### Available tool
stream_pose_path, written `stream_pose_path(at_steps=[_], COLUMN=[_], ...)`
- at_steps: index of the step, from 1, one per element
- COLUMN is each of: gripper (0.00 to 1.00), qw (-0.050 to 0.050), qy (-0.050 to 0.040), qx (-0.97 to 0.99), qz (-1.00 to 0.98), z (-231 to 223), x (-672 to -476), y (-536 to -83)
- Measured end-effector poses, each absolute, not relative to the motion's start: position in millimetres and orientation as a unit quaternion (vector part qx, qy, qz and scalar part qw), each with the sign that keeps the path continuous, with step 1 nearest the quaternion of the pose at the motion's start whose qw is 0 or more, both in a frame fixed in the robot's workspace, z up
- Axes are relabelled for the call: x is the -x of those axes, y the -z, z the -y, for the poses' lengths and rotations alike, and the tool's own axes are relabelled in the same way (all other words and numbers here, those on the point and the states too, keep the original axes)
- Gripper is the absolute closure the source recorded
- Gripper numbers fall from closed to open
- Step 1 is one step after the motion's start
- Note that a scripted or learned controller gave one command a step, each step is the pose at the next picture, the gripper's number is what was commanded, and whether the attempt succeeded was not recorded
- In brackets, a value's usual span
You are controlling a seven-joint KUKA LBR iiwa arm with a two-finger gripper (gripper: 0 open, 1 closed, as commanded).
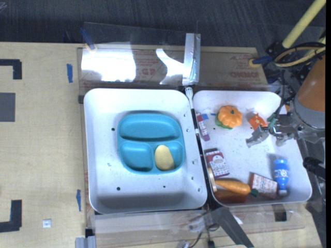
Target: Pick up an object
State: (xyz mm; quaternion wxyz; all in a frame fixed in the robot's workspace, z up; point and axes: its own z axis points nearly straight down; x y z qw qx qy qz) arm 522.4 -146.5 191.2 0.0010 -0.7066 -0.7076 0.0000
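Over the right bin's [243,98] far right side we see our gripper [257,137], fingers spread and pinching nothing, hanging above bare white floor. Against that bin's back wall lie an orange pumpkin toy [229,117] and a small orange-red piece [256,121] just beside the gripper. Toward its front edge we find a blue bottle [280,174], a carrot-like orange toy [232,186] and two small red packets [217,163]. Left of that bin, a blue divided tray [147,133] holds a yellow egg-shaped object [164,157].
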Motion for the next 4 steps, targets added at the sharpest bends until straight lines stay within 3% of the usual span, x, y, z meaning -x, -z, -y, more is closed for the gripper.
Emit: stream_pose_path(at_steps=[1,2,3,4], gripper=[0.0,0.0,1.0,1.0], qw=[0.002,0.005,0.002,-0.002], qy=[-0.0013,0.0055,0.0035,0.0015], qx=[0.705,0.743,0.744,0.778], qz=[0.709,0.669,0.668,0.628], z=[188.2,207.6,210.9,193.5], x=[-510.0,-487.8,-487.1,-564.6], y=[-147.3,-93.3,-103.1,-87.6])
